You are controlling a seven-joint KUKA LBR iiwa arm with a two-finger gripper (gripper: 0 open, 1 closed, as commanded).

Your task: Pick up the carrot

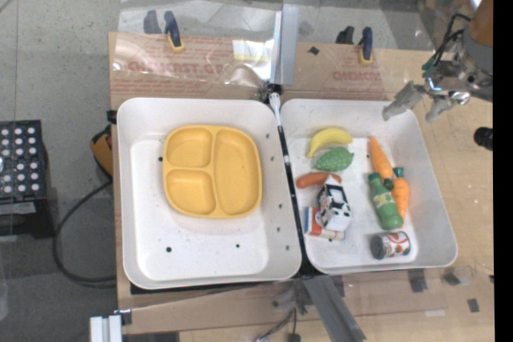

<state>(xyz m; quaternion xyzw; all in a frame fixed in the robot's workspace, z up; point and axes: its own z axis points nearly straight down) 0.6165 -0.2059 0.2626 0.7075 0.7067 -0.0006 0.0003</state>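
Bench with two white bins side by side. Gripper [417, 102] hovers over the right bin's [437, 196] far corner, fingers spread apart, nothing between them; likely staged above for a descent. Carrot [380, 158] lies nearby, tip toward the gripper. A green bottle [385, 203] touches its lower end, second carrot [400, 194] beside: crowding risk. Yellow tray [213, 171] in left bin.

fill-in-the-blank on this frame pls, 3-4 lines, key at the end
1. The yellow tray sits in the ____ bin.
2. The carrot lies in the ____ bin.
3. The yellow tray has ____ compartments.
4. The gripper hovers near the right bin's far ____ corner.

Missing words: left; right; three; right
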